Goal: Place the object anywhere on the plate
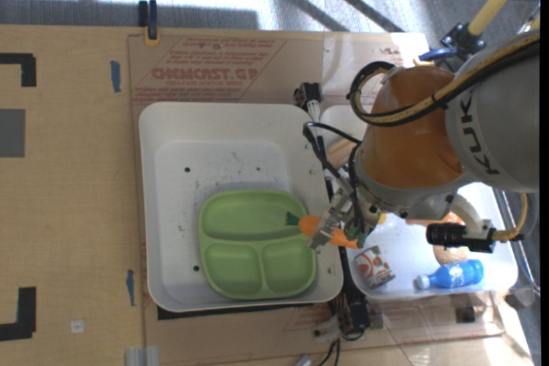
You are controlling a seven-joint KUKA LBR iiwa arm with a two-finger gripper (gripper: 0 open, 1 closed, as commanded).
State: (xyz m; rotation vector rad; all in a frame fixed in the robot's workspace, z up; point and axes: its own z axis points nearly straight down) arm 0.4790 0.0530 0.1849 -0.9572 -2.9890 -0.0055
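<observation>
- Gripper (326, 229) hangs at the right rim of the green plate (256, 255), its fingers closed on a small carrot (330, 231), orange with a green top.
- Carrot lies crosswise, leafy end over the plate's edge, orange end toward the gap between the bins, so a release here might tip it off the rim.
- Plate sits low in the left bin (163, 184), its three sections bare, which leaves room further in.
- Right bin (506, 270) holds a blue bottle (450, 275) and a printed cup (374, 267), well clear of the plate.
</observation>
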